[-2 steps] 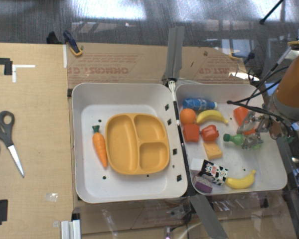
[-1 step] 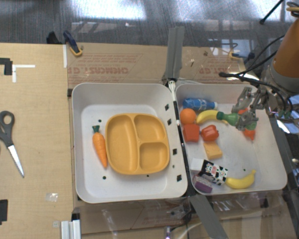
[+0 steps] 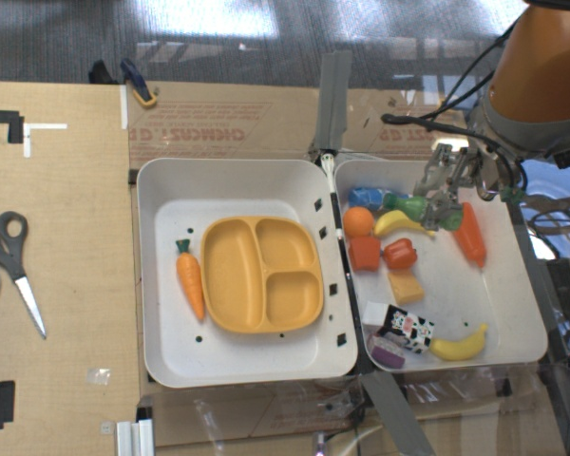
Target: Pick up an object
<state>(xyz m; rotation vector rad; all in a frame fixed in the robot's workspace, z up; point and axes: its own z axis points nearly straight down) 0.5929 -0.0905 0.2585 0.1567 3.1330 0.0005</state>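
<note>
My gripper point(image 3: 443, 207) hangs over the back of the right bin point(image 3: 513, 293), below the orange-banded wrist. Its tip is beside a green toy point(image 3: 405, 204) and a small yellow banana point(image 3: 397, 222), with a red-orange carrot point(image 3: 471, 237) just to its right. Nothing shows held in it. Nearby in the same bin lie a blue piece point(image 3: 366, 197), an orange point(image 3: 358, 220), a red cube point(image 3: 365, 254), a red pepper point(image 3: 400, 253), a tan block point(image 3: 405, 287), a cow-patterned box point(image 3: 410, 329), a purple piece point(image 3: 388, 354) and a second banana point(image 3: 460, 344).
The left bin point(image 3: 161, 255) holds a yellow divided plate point(image 3: 263, 274) and a carrot point(image 3: 190, 281). Scissors point(image 3: 14, 259) lie on the bench at the far left. Cables trail from the arm at the upper right.
</note>
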